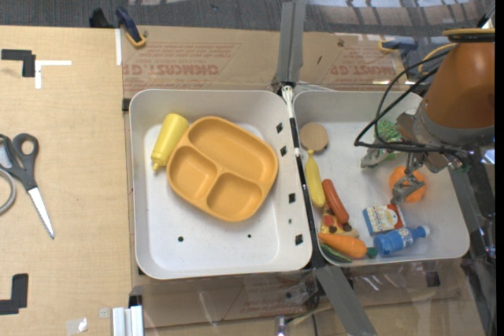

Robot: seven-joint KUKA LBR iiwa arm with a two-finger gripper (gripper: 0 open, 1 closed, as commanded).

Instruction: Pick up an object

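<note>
My gripper (pixel 391 171) hangs low over the right bin (pixel 441 252), under the arm's orange band (pixel 471 83). Its fingers stand open: one grey finger (pixel 375 159) points left, the other (pixel 406 186) lies over a small orange fruit (pixel 416 186). Nothing sits between them. Around it in this bin lie a green item (pixel 387 129), a brown round cookie (pixel 314 137), a yellow banana (pixel 314 179), a red sausage (pixel 335 201), a pizza slice (pixel 334 227), a carrot (pixel 347 248), a small carton (pixel 379 218) and a blue bottle (pixel 400 240).
The left bin (pixel 157 248) holds an orange divided plate (pixel 223 168) and a yellow squeeze bottle (pixel 167 139). Scissors (pixel 27 177) lie on the bench at the far left. A metal divider (pixel 293 169) separates the bins. Black cables (pixel 394 102) hang beside the arm.
</note>
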